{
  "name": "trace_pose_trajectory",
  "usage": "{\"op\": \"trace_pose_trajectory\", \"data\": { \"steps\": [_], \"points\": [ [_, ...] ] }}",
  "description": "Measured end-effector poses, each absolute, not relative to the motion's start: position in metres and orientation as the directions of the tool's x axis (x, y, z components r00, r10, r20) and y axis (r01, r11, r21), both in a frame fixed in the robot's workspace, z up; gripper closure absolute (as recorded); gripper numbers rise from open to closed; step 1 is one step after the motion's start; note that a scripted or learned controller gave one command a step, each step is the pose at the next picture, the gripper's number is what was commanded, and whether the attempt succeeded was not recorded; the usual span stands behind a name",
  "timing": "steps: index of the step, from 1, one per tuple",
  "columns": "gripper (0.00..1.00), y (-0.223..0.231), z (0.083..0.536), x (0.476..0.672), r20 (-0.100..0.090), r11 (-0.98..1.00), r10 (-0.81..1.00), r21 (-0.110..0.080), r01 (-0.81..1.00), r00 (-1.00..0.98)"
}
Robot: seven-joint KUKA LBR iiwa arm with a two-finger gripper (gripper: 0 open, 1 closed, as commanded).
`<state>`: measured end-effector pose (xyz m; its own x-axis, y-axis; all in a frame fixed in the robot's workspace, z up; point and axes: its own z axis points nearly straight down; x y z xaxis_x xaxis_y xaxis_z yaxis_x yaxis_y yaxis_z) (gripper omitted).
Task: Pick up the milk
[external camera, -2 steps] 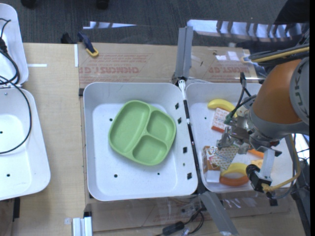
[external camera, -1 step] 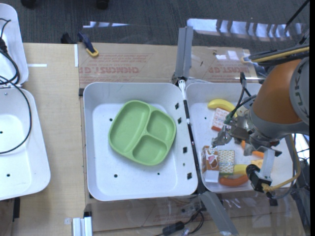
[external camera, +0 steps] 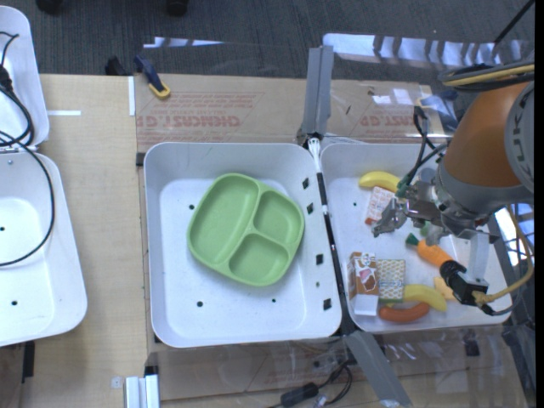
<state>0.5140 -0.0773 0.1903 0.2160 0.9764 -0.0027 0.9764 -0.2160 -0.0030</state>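
One hand [external camera: 393, 218] hangs low in the right bin, over the toy groceries.

Its dark fingers point left and down beside a small white-and-red packet [external camera: 380, 204], but the clutter of metal and cable there hides how far apart they are, so I cannot tell whether they grip anything. The milk [external camera: 365, 275], which I take to be the small carton with the red and brown print, lies flat near the front wall of the right bin [external camera: 338, 195], just beside a checked box [external camera: 391, 279], apart from the hand. Bananas [external camera: 379, 179], a carrot [external camera: 434, 254] and a sausage [external camera: 403, 313] crowd round. The green plate [external camera: 246, 229] sits alone in the left bin [external camera: 161, 245] on the surface [external camera: 93, 143], likely as a drop spot.
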Motion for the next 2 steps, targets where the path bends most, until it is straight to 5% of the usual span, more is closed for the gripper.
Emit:
{"op": "trace_pose_trajectory", "data": {
  "steps": [1,2],
  "points": [
    [0.0,-0.161,0.191,0.526,-0.002,-0.303,0.953,-0.003,0.953,0.303],
    [0.0,-0.102,0.115,0.503,-0.001,-0.141,0.99,-0.003,0.99,0.141]
  ]
}}
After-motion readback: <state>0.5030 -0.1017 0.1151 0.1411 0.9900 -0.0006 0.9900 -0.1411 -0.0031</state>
